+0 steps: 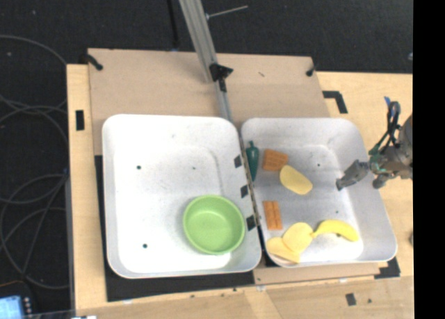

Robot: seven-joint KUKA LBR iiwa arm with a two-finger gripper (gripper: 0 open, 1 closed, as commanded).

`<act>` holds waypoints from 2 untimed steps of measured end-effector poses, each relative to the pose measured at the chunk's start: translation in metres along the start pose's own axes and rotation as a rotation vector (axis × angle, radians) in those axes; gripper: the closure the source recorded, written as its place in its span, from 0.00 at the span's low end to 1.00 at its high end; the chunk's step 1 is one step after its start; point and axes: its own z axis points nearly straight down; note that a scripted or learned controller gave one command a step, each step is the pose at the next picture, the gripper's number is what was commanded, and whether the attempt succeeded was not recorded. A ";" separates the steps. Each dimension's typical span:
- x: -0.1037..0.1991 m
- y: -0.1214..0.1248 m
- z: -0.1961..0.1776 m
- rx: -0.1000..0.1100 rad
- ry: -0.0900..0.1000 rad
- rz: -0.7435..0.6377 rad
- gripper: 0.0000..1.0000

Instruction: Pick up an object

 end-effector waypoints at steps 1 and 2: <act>0.000 0.000 0.000 0.000 0.000 0.001 0.00; -0.003 -0.002 0.063 0.007 -0.001 0.004 0.00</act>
